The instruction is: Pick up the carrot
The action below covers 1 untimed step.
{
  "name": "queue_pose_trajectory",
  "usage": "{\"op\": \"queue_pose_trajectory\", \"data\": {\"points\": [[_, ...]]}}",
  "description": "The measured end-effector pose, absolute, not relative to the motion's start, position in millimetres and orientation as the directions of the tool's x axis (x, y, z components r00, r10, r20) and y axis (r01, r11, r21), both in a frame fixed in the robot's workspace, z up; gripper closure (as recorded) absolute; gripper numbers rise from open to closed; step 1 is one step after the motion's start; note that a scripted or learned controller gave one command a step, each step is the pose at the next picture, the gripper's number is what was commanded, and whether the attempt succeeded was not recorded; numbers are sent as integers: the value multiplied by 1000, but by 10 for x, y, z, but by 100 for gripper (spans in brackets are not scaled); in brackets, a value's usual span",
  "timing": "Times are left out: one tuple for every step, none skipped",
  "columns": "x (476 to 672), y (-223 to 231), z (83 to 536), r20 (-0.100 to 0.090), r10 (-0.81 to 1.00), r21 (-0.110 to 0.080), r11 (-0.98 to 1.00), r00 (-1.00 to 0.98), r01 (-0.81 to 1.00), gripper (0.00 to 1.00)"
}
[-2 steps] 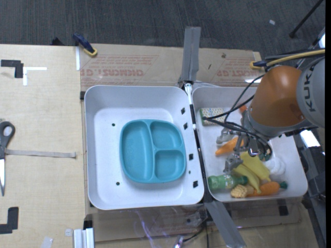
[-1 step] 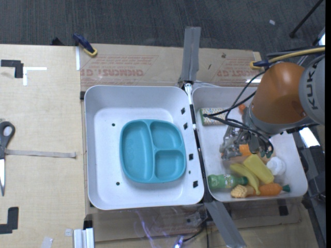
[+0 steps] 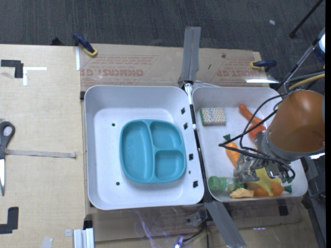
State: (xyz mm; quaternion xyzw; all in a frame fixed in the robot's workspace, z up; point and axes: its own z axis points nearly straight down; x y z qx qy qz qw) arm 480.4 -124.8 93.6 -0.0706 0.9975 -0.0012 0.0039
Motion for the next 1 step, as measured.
{"op": "queue_pose_trajectory", "data": {"points": [[4868, -1244, 981, -30, -143, -9, 990, -989, -142, 0]]}}
